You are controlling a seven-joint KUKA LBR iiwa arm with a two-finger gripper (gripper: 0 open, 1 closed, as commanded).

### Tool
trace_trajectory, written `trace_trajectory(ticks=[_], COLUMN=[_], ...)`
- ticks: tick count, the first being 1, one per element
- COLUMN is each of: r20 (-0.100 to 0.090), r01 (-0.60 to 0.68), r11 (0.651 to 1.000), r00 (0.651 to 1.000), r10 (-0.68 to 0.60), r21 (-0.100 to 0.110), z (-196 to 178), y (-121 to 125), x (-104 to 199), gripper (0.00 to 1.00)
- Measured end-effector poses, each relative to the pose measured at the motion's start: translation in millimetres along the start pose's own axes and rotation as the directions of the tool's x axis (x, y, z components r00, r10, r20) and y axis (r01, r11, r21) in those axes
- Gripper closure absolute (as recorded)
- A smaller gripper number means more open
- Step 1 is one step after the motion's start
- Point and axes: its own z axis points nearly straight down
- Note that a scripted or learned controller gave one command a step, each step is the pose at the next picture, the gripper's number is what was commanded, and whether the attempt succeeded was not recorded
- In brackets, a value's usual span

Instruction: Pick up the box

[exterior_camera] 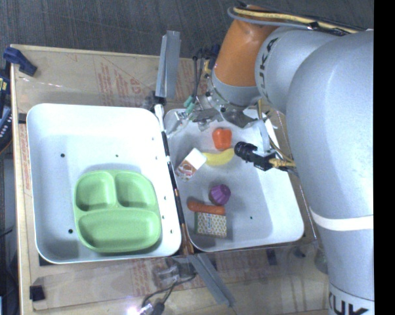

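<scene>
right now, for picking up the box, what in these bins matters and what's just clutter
Belongs to the job:
small patterned flat box
right white bin

Just lying about:
green divided plastic tray
purple grape-like toy
orange-red sausage-shaped toy
yellow banana toy
orange round toy
small white packet

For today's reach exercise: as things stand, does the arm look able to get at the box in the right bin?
Probably yes. The box lies flat near the right bin's front edge, uncovered, with only the sausage close beside it; the arm already overhangs that bin.

A robotics lab is indicated: a plywood bench (86,77) bearing two white bins (46,176), with clamps at the frame's upper left.
</scene>
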Motion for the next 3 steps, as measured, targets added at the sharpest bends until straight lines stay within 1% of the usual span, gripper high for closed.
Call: trace_trajectory(ticks=[1,2,3], r20=[-0.001,-0.001,0.0], r01=[0.17,0.171,-0.067], r11=[0.985,0.985,0.998], r00=[0.985,0.985,0.998], r10=[-0.17,-0.171,0.067], r21=[0.002,0.002,0.0], z=[96.6,96.5,100.1], y=[-29.0,-28.9,5.8], x=[-60.0,-60.0,-49.3], gripper=[0.0,0.0,0.0])
